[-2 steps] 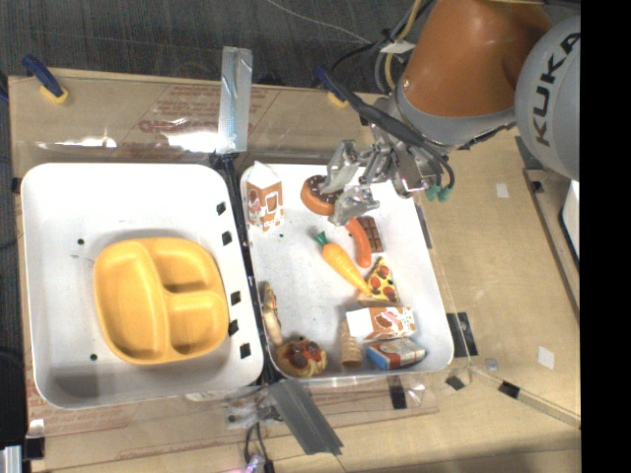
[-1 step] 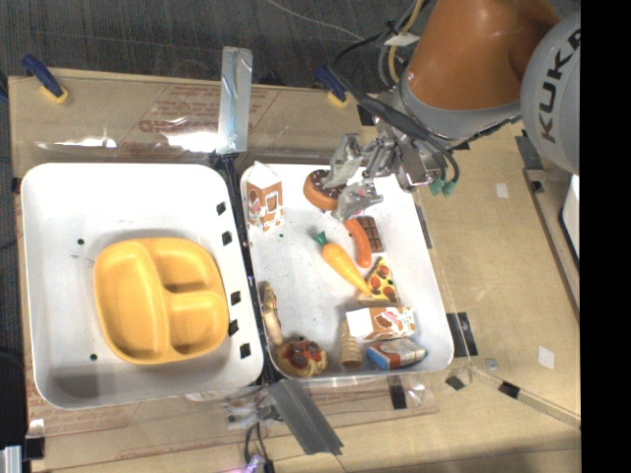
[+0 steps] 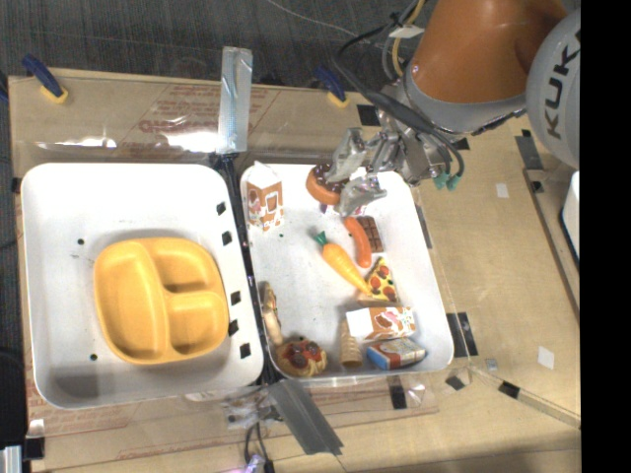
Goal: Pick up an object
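At the right bin's (image 3: 296,264) far rim, the tool (image 3: 353,187), grip unclear, hovers beside a donut (image 3: 320,182)

Bright, even overhead light across the bench, and the two white bins (image 3: 59,225) come up nearly washed out, with soft, short shadows under the toys. There's glare on the clear tape (image 3: 108,136) along the back edge, a sheen on the orange band (image 3: 478,42), and the whole frame's a touch soft and grainy.

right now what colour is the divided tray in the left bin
Yellow: the divided tray shows plainly in the camera view, lying in the left bin.
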`<state>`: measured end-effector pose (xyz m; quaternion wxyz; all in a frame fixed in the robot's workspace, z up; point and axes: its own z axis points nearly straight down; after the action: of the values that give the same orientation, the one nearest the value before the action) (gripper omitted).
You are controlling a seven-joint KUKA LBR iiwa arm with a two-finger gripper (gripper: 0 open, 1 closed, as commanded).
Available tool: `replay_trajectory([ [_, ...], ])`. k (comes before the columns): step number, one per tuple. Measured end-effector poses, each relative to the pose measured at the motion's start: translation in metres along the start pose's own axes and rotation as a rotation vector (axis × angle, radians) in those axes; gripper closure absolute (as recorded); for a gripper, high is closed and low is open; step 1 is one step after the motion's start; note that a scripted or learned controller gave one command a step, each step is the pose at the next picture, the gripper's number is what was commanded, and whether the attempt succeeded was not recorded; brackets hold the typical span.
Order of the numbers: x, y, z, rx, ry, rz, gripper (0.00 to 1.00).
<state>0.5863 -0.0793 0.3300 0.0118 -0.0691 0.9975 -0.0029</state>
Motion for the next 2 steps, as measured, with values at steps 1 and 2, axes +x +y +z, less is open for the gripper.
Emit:
replay_trajectory([
  [1, -0.001, 0.0, -0.011, 0.002, -0.004, -0.001, 1.0],
  [2, -0.003, 0.0, -0.022, 0.003, -0.007, -0.002, 1.0],
])
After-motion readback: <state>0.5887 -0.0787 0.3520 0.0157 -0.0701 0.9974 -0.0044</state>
